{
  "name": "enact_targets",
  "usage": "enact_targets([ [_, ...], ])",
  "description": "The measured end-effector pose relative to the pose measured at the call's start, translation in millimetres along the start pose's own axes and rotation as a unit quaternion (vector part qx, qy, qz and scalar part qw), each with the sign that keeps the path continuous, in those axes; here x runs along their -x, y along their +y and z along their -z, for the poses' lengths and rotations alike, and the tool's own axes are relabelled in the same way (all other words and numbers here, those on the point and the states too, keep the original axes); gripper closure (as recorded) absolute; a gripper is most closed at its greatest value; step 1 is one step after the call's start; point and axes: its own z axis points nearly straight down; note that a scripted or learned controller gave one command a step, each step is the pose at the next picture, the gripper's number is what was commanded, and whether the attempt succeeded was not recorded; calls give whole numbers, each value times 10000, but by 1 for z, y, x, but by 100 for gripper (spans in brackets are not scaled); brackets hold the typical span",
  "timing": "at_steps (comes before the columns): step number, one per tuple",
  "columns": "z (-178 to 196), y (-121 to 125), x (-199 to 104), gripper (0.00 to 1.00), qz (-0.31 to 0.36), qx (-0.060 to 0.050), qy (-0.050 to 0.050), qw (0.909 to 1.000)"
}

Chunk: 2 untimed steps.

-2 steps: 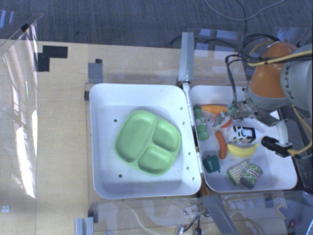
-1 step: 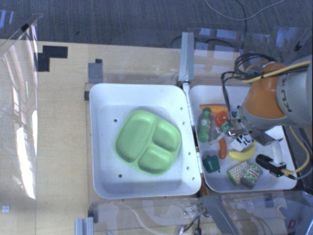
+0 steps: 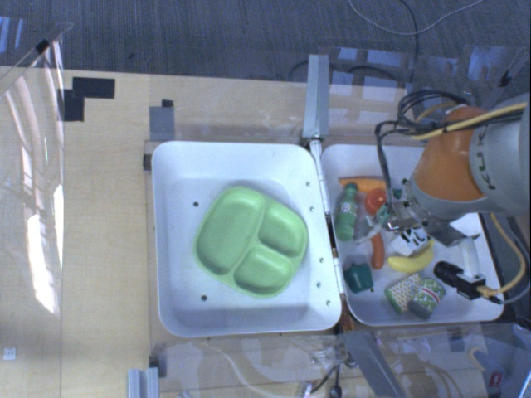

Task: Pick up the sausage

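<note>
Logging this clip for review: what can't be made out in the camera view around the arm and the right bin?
- Pincer: its fingers are blurred, so their state is unreadable.
- Sausage: upper end hidden beneath the pincer; contact unclear.
- Right bin: right side covered by the arm.
- Black-and-white item: too small to identify.

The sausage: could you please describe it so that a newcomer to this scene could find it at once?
Look in the right bin, under the gripper. The sausage lies mid-bin, between the green bottle and the yellow banana. It is the small, slim orange-red stick, longer and narrower than anything nearby.
</note>
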Motion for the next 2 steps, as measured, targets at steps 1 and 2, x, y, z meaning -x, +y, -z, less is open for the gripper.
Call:
enact_targets([
  [1,11,3,-2,100,16,21,19,10000],
  [2,95,48,-59,100,1251,-43,49,9921],
])
